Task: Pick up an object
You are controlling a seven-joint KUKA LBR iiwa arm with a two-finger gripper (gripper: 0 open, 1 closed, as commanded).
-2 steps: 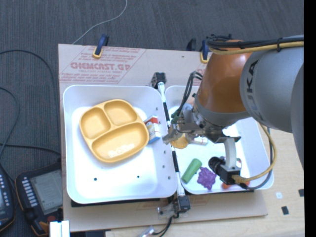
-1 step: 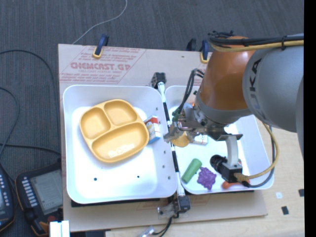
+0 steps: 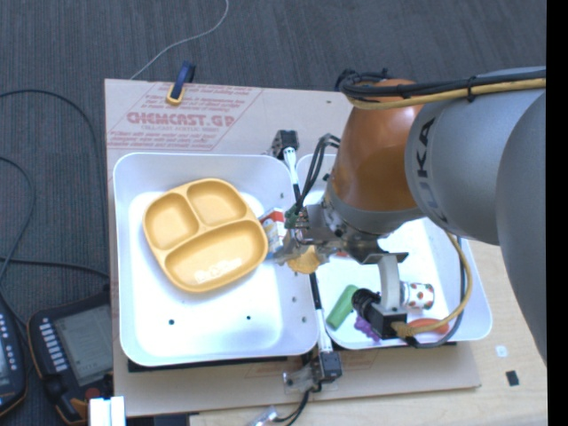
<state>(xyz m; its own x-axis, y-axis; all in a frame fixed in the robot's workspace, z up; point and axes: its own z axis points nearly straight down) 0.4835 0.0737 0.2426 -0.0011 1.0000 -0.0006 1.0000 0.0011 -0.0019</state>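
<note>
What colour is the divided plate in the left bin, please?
Yellow-orange plate, seen in the camera view.

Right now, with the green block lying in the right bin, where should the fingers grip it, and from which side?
Grip the green block across its narrow width, near the middle, coming from straight above. It lies flat and slanted on the right bin floor, its long sides look free, but the bin wall sits close on its left.
</note>
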